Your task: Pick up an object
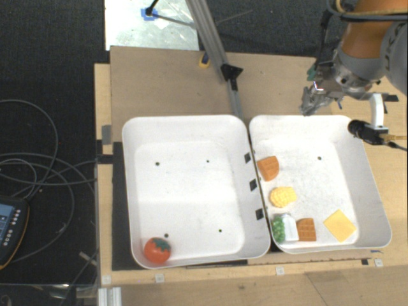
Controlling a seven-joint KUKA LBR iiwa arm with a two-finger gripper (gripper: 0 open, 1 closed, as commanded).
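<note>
My gripper (pixel 310 104) hangs over the far rim of the right bin (pixel 357 152), with nothing seen between its fingers. Along that bin's left and near sides lie an orange waffle-like piece (pixel 268 167), a yellow corn piece (pixel 282 197), a green and white item (pixel 282 228), a small brown waffle block (pixel 306 229) and a yellow cheese slice (pixel 340 225). A red tomato (pixel 157 250) rests in the near left corner of the left bin (pixel 185 171).
A grey pole (pixel 210 34) slants across the bench behind the bins. A black fitting (pixel 363 130) sits at the right bin's far right rim. Cables (pixel 32 164) and a handheld pendant (pixel 9 225) lie on the floor at left.
</note>
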